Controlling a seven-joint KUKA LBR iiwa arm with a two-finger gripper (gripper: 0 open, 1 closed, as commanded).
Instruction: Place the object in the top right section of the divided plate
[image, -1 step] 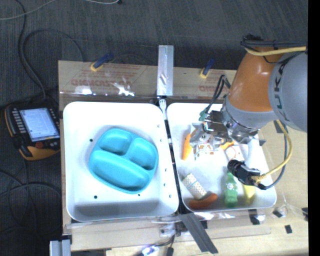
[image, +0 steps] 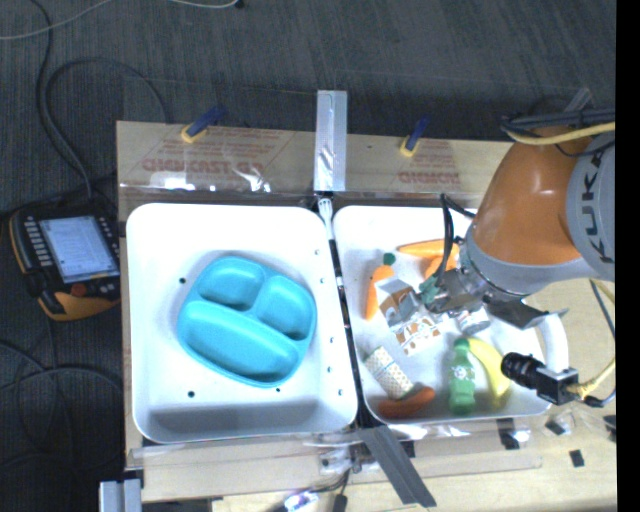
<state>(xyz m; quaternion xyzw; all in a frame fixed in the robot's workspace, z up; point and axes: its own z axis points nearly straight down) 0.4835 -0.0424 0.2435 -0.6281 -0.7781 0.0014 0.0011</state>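
Observation:
A blue divided plate (image: 247, 319) lies in the left bin (image: 160, 240), with two small sections toward the back and one large section toward the front. Its top right section (image: 287, 305) holds nothing. My gripper (image: 432, 297) is low over the right bin (image: 352, 240), among a pile of toy foods. Right beside it lie an orange carrot (image: 377, 291) and a small brown and white box (image: 420, 330). The arm's wrist covers the back right part of that bin.
The right bin also holds a green bottle (image: 461, 374), a yellow banana (image: 490, 368), a red sausage-like piece (image: 405, 402), a white patterned cylinder (image: 388, 370) and a second orange piece (image: 425, 247). A raised divider (image: 340, 320) separates the bins.

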